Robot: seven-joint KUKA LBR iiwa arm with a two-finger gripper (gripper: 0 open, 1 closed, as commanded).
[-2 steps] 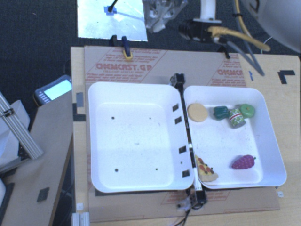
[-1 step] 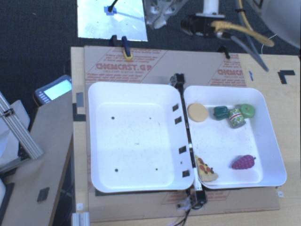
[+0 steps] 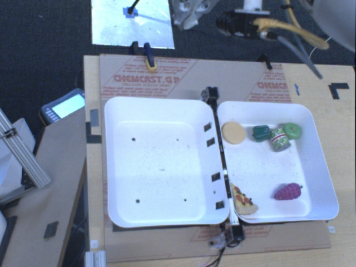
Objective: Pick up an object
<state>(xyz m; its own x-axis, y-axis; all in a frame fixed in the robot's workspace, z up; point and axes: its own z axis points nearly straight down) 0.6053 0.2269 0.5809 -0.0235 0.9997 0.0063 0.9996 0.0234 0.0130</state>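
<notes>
The gripper (image 3: 189, 7) is hanging at the top of the view, well beyond the far edge of the bench, w/ nothing showing between its fingers; can't tell whether they're spread or closed, as that part is blurry and cut by the frame. All the candidate objs are sitting in the right bin (image 3: 317, 149): a round tan disc (image 3: 233, 132) near the far-left corner, then a dark green piece (image 3: 261, 132) just beside it, a small can-like item (image 3: 280, 141) touching or nearly touching a bright green round thing (image 3: 292, 130). A purple grape bunch (image 3: 287, 191) is lying alone toward the near-right, and a pizza-slice toy (image 3: 243, 200) is resting against the near-left wall by the divider. The left bin (image 3: 161, 160) is carrying nothing I can pick out. Judging from this, the task is sitting at the very start: approach not yet begun, no obj chosen. Next move prob calls for swinging in over the right bin and dropping onto an isolated target; the grapes look easiest, w/ free space around them, whereas the can/green cluster is risking a double contact and the pizza is crowding the wall.
</notes>
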